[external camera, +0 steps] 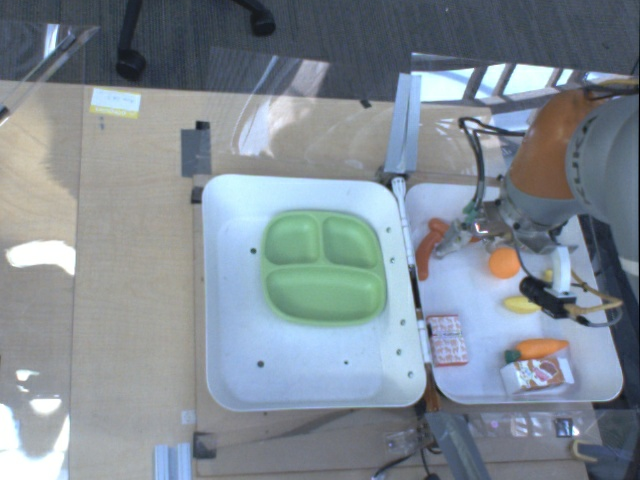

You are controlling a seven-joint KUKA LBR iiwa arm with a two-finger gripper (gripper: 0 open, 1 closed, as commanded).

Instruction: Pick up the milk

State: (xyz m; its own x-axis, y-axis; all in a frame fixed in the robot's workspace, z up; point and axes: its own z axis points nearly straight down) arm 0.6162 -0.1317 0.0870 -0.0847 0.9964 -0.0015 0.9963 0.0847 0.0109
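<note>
The milk [537,374] is a small white carton with a red-brown print, lying at the front of the right bin [590,383]. My gripper [462,236] hangs low over the back left of that bin, well behind the milk. It is between a red sausage-shaped thing [429,245] and an orange ball [504,262]. The grey arm with its orange band [555,148] reaches in from the right.
An orange carrot [538,348] lies just behind the milk, touching or nearly touching it. A yellow banana [520,305] and a red-and-white packet [447,338] also lie in the right bin. The left bin [230,368] holds a green divided plate [324,268].
</note>
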